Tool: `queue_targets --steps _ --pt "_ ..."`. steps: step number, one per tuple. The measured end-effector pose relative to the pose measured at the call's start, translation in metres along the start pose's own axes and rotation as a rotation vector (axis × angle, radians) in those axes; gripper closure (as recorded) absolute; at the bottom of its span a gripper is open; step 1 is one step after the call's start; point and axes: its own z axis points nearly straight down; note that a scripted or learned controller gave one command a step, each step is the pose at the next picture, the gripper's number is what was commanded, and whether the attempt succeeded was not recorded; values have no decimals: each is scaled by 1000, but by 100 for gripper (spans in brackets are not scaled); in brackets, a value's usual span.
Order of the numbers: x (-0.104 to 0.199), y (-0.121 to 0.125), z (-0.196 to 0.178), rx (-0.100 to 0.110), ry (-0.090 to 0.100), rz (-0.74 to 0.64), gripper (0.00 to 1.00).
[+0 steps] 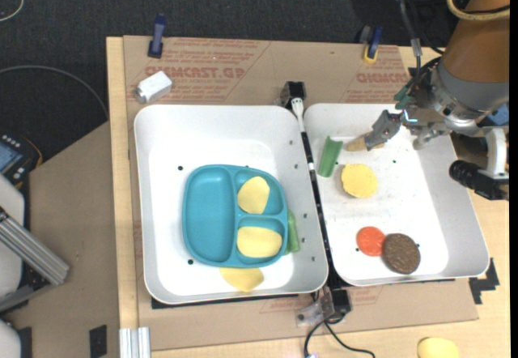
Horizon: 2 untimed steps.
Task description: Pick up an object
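Note:
The right bin [453, 186] holds a green block [329, 155] standing near its left wall, a yellow round piece [358, 181] in the middle, and a red disc [371, 240] touching a brown round cookie [401, 253] at the front. My gripper [379, 134] hangs low over the back of this bin, just right of the green block and above the yellow piece. A small tan piece [355, 144] lies at its tip; whether it is touched is unclear.
The left bin [158, 186] carries a blue compartment tray [212, 215] with two yellow pieces [253, 194] in it, and another yellow piece [242, 276] at the tray's front edge. A black divider [306, 158] runs between the bins. Clamps stand along the bench's back edge.

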Motion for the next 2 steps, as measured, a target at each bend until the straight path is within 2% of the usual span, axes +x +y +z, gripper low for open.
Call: queue_targets --steps 1,2 --pt "36 -33 -227 -22 -2 -4 0" --pt "35 -33 -228 -7 -3 -1 100"
